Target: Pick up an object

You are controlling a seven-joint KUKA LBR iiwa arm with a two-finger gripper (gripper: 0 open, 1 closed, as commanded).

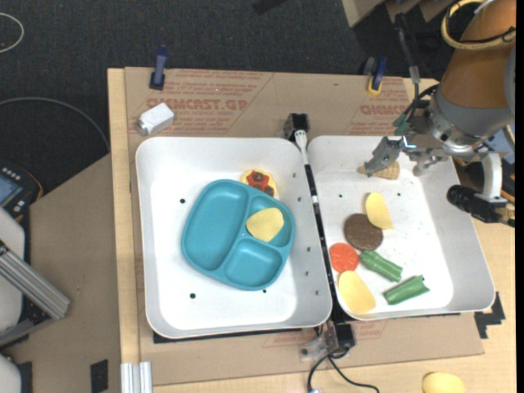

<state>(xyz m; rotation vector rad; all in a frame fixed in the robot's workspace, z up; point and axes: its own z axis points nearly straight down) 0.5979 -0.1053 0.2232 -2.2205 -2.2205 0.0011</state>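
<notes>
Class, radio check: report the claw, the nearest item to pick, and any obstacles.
Claw open, low over right bin's far edge. Tan piece just beneath its fingers, not gripped. Yellow slice and brown disc lie nearer the camera, apart from it.

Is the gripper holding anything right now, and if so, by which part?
Cannot be told. The gripper sits at the right bin's far edge, over a small tan item, but no grasp between its fingers is visible.

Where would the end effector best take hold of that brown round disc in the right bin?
Probably from straight above, pinching the brown disc across its rim. It lies flat, and the yellow piece touches its upper right edge, so the freer left and lower sides look easier.
</notes>
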